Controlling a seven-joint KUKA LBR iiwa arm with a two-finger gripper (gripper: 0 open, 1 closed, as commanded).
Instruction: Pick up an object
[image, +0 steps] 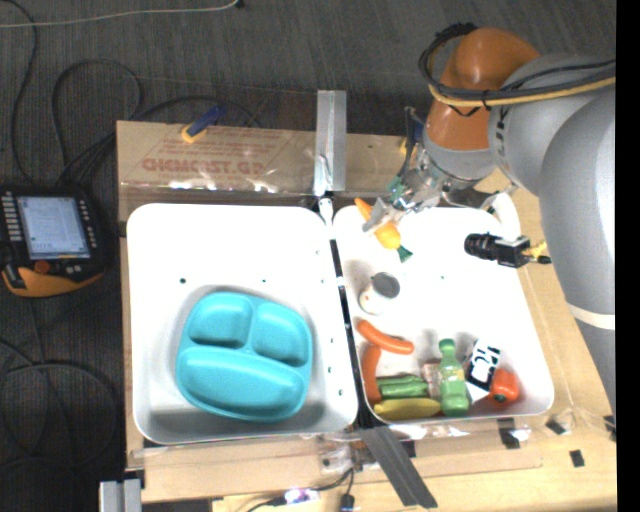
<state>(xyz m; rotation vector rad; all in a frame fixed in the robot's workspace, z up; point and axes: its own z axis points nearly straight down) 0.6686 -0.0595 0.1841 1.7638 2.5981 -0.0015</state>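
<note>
Overhead view of bench (578, 425) with two white bins set side by side. The left bin (160, 260) holds a blue tray (245, 355) with three compartments, lying toward the near side. The right bin (470, 300) holds the loose items. The arm (560, 120) enters from the right and ends in the end effector (398, 205), which sits over the far left corner of the right bin. Whether it is spread or pressed together cannot be told. A yellow toy (387, 237) with a green tip shows directly below the end effector, touching or almost touching it; a grasp cannot be confirmed. A small orange piece (363, 209) sits just beside it, at the bin's rim. A grey disc (381, 288) lies alone nearer the middle. The remaining items crowd along the near wall: an orange carrot (386, 339), a green pod (401, 386), a banana (405, 407), a green bottle (452, 380), a black-and-white block (483, 363) and a red-orange toy (506, 388). A pendant (45, 232) rests on the floor left of the bench.
</note>
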